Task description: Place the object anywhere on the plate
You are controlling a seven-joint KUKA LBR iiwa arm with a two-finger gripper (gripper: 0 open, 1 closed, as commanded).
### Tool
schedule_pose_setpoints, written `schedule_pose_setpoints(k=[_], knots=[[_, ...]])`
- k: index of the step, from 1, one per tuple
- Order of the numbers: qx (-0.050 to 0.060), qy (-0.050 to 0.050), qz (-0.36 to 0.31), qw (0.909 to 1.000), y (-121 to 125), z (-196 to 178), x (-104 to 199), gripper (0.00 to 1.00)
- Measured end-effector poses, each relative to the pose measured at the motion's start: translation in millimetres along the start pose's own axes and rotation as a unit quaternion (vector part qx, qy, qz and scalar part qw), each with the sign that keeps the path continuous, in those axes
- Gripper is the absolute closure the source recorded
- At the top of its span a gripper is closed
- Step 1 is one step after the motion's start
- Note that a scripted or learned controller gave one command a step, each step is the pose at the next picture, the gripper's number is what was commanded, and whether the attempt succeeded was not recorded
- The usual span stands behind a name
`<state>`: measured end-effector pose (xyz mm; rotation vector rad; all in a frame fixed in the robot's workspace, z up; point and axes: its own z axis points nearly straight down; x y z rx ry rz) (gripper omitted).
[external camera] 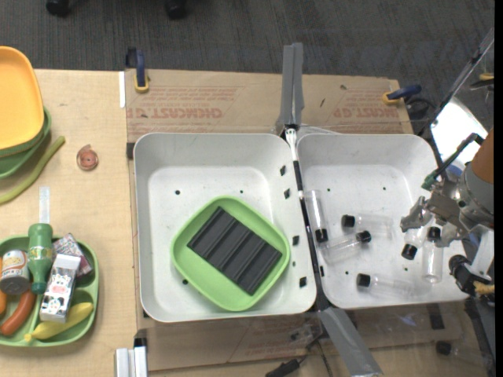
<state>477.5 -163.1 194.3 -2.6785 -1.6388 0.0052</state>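
Note:
A green plate (182,251) with rounded corners lies tilted in the left bin (157,171), and a dark ridged slab (236,247) covers its middle. Several clear vials with black caps lie scattered in the right bin (369,163): one long vial (314,213) by the left wall, one (346,243) near the middle and one (383,287) at the front. My gripper (425,221) hangs low over the right side of the right bin. It is directly above an upright-looking vial (432,264) and beside a loose black cap (409,250).
The arm's grey wrist (479,199) enters from the right edge. Left of the bins, the wooden bench holds a green tray of toy food (47,297) and stacked yellow and green dishes (16,108). A metal divider (292,93) runs between the bins.

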Motion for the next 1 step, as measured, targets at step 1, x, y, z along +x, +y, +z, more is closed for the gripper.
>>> schedule_pose_setpoints(k=[1], knots=[[0.000, 0.000, 0.000, 1.0000, 0.1, -0.1, 0.0, 0.00]])
